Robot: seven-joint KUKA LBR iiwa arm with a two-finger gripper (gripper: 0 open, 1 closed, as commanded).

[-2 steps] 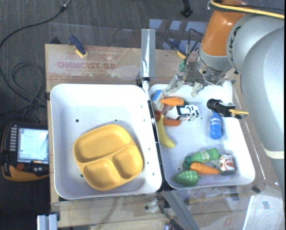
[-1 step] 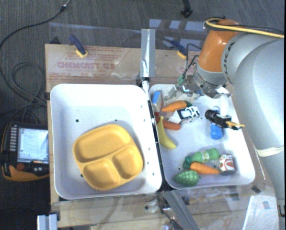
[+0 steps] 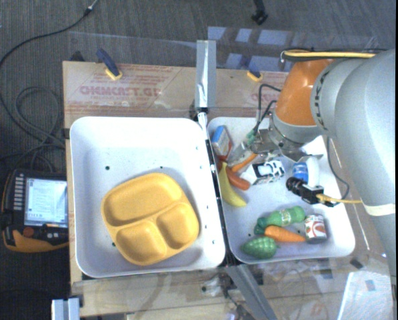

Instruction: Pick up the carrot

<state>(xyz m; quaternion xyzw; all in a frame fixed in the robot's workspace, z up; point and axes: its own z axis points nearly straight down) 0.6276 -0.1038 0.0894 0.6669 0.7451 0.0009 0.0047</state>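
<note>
An orange carrot (image 3: 285, 234) lies near the front of the right bin (image 3: 342, 245), between a green vegetable (image 3: 283, 217) and a red and white can (image 3: 315, 228). My gripper (image 3: 253, 151) reaches down into the back left part of that bin, well away from this carrot. A second slim orange piece (image 3: 243, 163) lies right at the gripper's tip, over a red-orange item (image 3: 239, 182); whether it is held cannot be made out. The arm's orange band (image 3: 304, 99) and grey body cover the bin's back right.
A yellow banana (image 3: 231, 192) lies along the right bin's left wall, a blue and white carton (image 3: 220, 141) behind it. A small white toy car (image 3: 269, 171), a blue bottle (image 3: 300, 172) and a green lump (image 3: 259, 247) also lie there. The left bin (image 3: 92, 145) holds a yellow divided plate (image 3: 151, 217).
</note>
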